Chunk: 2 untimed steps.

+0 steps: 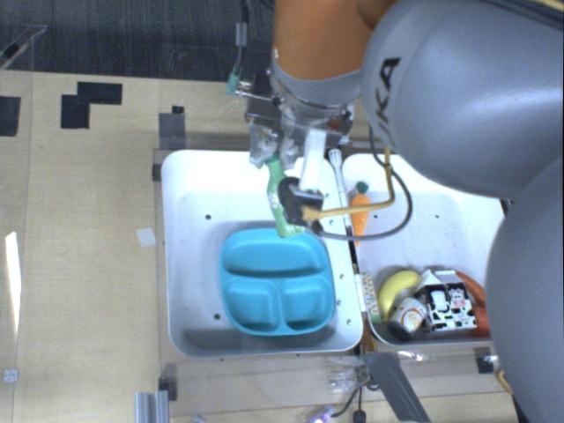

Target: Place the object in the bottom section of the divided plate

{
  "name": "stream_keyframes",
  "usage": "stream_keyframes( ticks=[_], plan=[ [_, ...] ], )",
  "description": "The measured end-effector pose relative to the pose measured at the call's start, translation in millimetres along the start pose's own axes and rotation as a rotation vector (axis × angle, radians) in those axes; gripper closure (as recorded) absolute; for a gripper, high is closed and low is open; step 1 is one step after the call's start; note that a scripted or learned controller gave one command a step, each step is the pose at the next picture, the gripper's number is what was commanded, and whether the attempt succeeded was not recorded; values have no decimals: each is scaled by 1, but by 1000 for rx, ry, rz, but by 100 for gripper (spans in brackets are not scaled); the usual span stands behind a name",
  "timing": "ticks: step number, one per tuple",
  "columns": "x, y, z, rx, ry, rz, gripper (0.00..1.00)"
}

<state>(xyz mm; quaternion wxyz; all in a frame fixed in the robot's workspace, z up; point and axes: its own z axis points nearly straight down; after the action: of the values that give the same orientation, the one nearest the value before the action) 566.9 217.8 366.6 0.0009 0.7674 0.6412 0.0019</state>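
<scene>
Over the upper rim of the blue divided plate (227, 270), the gripper (286, 164) hung with its jaws clenched on the top end of a slim green object (281, 208). The object dangled so that its lower tip reached just to the plate's upper edge. The pick looked done and the carry nearly so, though nothing lay on the plate yet. What remained, by my reckoning, was a short travel toward the plate's lower side, where two small compartments sat beneath the one wide one (the task sentence does not settle which of the two it means). After that came a lowering and a release. Right of the plate, a carrot (359, 208) and a banana (397, 287) lay untouched.
</scene>
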Motion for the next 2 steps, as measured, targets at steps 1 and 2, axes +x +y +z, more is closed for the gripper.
stream_keyframes(
  ticks=[1, 2],
  plan=[
    [-78, -55, -70, -2, 2, 153, 100],
    [-14, -79, -5, 2, -1, 463, 100]
  ],
)
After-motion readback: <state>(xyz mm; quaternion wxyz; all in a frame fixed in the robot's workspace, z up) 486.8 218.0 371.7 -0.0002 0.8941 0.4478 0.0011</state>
